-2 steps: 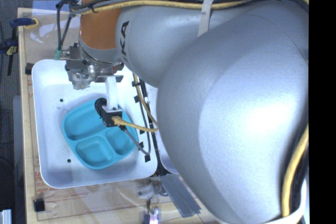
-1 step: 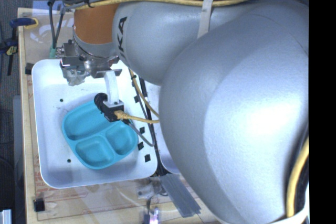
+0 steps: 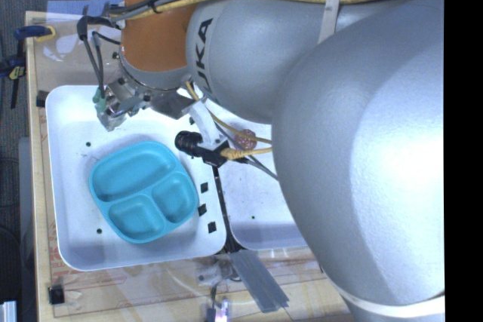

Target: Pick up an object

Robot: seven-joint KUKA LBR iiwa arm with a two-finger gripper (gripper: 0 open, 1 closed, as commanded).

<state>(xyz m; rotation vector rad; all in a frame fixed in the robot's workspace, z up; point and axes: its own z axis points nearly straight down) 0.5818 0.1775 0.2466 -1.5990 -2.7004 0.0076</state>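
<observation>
1. Arm point(image 3: 355, 124): the grey KUKA body covers most of the right and top of the camera view, with the orange band point(image 3: 155, 4) above the wrist at upper left. It reaches across from the right and hides most of the right-hand bin point(image 3: 260, 234); just a strip of that bin's floor and its near rim are visible.

2. Left-hand bin point(image 3: 64, 162): shallow, white, rim and floor well lit. A few small dark marks on its floor; too small to identify.

3. Blue tray point(image 3: 143, 191): a divided dish with three compartments lying flat on the left bin's floor, slightly nearer the camera than centre. Rounded-rectangle outline, long axis running from upper left to lower right. This is the one candidate object in plain view.

4. Gripper point(image 3: 112, 111): hangs over the far left part of the left bin, just beyond the tray's upper-left corner. Nothing is visible between its tips. Open or closed: cannot tell from this slant, the tip is small and cluttered.

5. Key relation: the tray lies toward the camera and slightly right of the gripper, near it but apart. Judgement: the grasp is not yet made; the nearest hold is the tray's far rim, and a thin raised rim may slip.
</observation>
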